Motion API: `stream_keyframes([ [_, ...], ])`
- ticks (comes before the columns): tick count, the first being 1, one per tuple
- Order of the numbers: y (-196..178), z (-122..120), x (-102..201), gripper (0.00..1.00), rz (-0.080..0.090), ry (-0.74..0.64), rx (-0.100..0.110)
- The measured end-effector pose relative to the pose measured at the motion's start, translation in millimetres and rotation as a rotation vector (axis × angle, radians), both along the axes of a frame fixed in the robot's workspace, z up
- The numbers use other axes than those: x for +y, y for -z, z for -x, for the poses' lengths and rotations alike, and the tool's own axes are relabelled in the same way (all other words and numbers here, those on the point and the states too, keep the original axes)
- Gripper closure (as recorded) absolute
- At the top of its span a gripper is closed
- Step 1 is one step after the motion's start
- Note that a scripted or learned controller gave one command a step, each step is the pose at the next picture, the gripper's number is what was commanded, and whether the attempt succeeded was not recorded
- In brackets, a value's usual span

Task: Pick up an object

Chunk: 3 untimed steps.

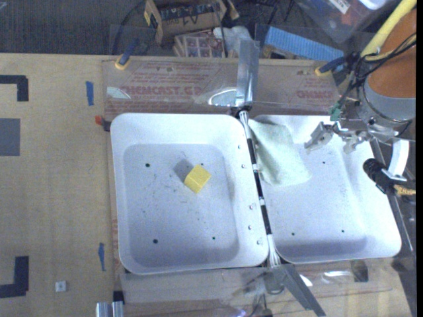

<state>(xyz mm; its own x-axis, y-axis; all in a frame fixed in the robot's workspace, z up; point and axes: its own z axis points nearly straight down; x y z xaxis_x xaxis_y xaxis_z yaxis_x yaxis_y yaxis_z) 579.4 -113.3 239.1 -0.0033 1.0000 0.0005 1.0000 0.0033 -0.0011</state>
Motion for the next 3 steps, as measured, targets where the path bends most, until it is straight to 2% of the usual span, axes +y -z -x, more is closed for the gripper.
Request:
stream_keyframes([
  [1, -16, -29, 80, 0.0, 0.002, -0.236, -0.006],
  [2, 53, -64, 138, 0.0, 0.0, -0.485, -0.002],
  [3, 53, -79, 175, 0.0, 0.002, -0.476, -0.007],
])
